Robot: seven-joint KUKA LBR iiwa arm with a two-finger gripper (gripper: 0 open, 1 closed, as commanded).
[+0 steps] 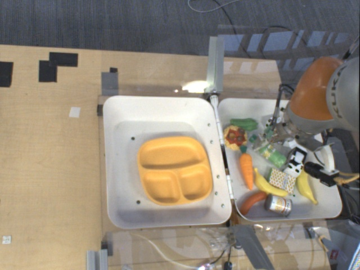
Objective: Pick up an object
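Observation:
The right bin (335,207) holds several toy foods: a green pepper (243,124), a red and yellow piece (234,135), a carrot (246,170), two bananas (269,184) (305,187), a red sausage (253,200), a silver can (278,205), a checkered cracker (281,180), a green item (277,158) and a black and white block (295,161). My gripper (274,133) hangs low over the bin's upper middle, just above the green item and right of the red and yellow piece. The wrist hides what lies right under it.
The left bin (121,151) carries an orange divided plate (171,169). A metal divider (216,66) rises between the bins at the back. The arm's orange band (315,91) covers the right bin's far right corner. Cables (332,176) trail at the right edge.

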